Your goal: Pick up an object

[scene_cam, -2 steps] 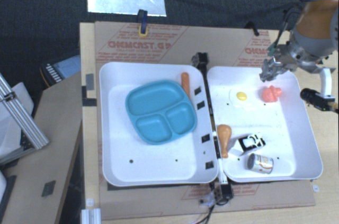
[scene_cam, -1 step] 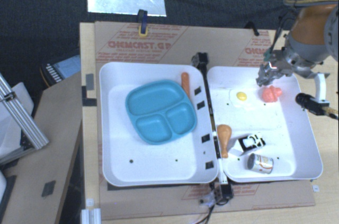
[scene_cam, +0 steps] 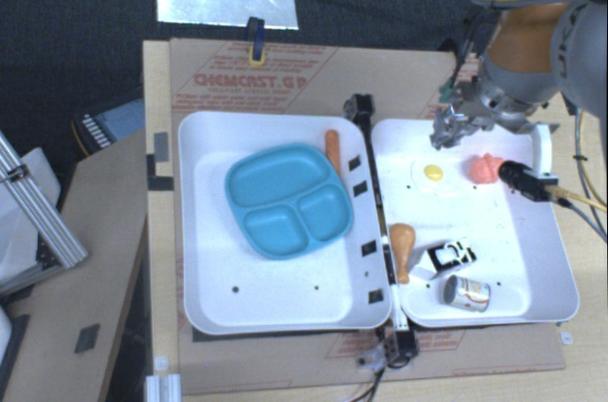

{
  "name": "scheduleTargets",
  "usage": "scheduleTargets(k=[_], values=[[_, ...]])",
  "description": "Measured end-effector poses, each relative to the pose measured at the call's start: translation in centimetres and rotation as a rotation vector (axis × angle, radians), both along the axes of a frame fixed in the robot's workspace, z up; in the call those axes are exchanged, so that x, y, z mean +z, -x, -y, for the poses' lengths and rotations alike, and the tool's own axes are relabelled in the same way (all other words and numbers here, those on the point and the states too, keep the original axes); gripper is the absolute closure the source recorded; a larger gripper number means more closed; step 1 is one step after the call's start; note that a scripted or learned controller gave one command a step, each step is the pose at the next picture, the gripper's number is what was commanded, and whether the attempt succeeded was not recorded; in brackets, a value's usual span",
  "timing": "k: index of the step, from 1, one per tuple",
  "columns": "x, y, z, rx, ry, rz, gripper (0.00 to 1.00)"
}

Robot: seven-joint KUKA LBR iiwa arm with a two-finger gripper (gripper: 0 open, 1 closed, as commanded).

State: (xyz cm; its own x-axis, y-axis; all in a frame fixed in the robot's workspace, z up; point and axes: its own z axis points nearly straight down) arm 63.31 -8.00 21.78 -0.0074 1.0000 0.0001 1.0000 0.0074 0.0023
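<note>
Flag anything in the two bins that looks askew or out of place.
Two things stand out. The small can in the right bin lies tipped on its side rather than upright. The blue divided plate in the left bin sits skewed to the bin's walls. I see no spills or damage.

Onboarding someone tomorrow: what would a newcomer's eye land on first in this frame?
Probably the blue divided tray, which takes up much of the left bin. Next, the grey and orange arm at upper right, its gripper above the far side of the right bin, near a fried egg toy and a pink object.
</note>
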Motion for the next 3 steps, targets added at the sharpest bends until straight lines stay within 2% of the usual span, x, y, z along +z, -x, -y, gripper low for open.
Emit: scheduleTargets(k=[1, 2, 3], values=[[0.1, -0.6, -5.3, 0.001, -0.001, 0.0, 1.0], [-0.7, -0.1, -10.4, -0.001, 0.0, -0.001, 1.0], [0.7, 0.8, -16.2, 0.002, -0.001, 0.0, 1.0]])
